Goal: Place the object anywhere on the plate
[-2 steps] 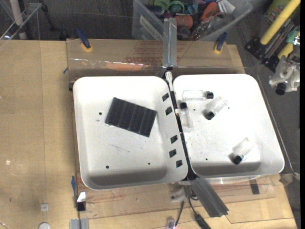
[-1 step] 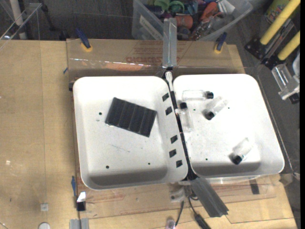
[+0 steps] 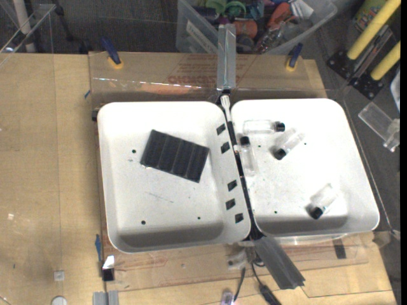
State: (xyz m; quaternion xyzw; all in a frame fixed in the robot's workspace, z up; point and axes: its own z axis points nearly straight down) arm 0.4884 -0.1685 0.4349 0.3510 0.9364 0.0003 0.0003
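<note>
Whether my hand is open or closed, I cannot tell.

Item 1: plate, dark, ribbed, rectangular. It lies flat and slightly askew in the left bin, the bin farther from the side my arm reaches in from. Nothing rests on it.

Item 2: four clear vials with black caps, all in the right bin, the bin on my arm's side, well apart from the plate.
- first vial, at the back
- second vial, just in front of the first
- third vial, beside the divider between the bins
- fourth vial, alone near the front

Item 3: tub of coloured oddments, behind both bins.
</note>
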